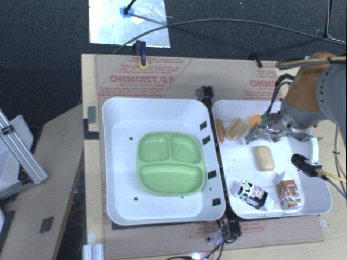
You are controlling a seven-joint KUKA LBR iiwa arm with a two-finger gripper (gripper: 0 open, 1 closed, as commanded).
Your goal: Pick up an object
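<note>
— Pincer [259, 132] first: was it grasping anything?

— Couldn't tell. It hung above the right bin [320, 202], near the tan block [264, 158]. Best to drop straight down over that block, then squeeze slowly.

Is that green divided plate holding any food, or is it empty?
Empty. The green divided plate lies flat in the left bin, and all three compartments show bare green; the small items lie in the right bin.
</note>
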